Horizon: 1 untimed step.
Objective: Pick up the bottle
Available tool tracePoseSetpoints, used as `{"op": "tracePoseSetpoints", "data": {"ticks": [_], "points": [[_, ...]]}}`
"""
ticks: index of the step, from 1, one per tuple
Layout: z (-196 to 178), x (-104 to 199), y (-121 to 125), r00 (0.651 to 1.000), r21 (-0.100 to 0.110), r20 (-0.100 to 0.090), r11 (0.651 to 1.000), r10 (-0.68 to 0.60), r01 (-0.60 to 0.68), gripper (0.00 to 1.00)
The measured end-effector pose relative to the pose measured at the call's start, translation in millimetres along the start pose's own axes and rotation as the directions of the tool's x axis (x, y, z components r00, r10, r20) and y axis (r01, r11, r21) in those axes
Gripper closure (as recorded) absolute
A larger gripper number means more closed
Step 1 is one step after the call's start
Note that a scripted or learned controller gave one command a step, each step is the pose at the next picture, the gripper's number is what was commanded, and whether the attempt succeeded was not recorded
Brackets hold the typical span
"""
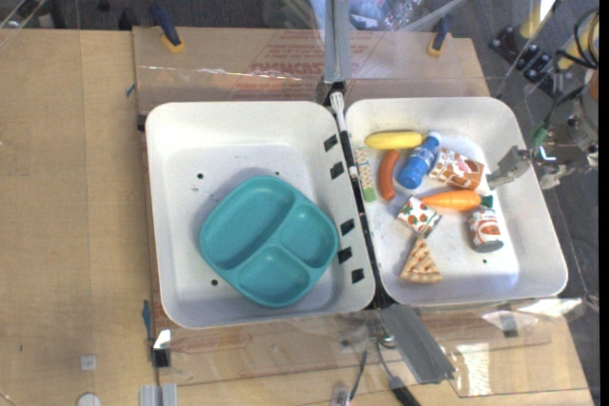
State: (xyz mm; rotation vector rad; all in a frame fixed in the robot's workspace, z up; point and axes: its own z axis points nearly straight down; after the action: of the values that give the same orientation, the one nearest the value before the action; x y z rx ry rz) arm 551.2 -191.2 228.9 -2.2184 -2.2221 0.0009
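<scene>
Two white bins on a wooden surface (67,204); the hand waits at the right bin's right rim.

The left bin (171,138) holds a teal divided plate (268,241) low and center, with bare floor along its left and top walls. Past the divider, the right bin (533,271) is crowded toward its upper left: a banana (393,140), a sausage (387,174), and the blue bottle (418,164) lying tilted between them and a boxed snack (460,170). Below lie a carrot (452,201), a pizza slice (420,261) and a small can (485,229). The bin's lower right corner stays free. The hand (514,164) hovers over the right rim, apart from the bottle; I cannot tell whether it is released or clenched.
</scene>
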Motion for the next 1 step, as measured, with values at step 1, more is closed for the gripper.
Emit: {"op": "tracePoseSetpoints", "data": {"ticks": [1], "points": [[107.5, 66.8, 50.8, 0.998, 0.002, -0.001, 0.998, 0.068, -0.068, 0.0]]}}
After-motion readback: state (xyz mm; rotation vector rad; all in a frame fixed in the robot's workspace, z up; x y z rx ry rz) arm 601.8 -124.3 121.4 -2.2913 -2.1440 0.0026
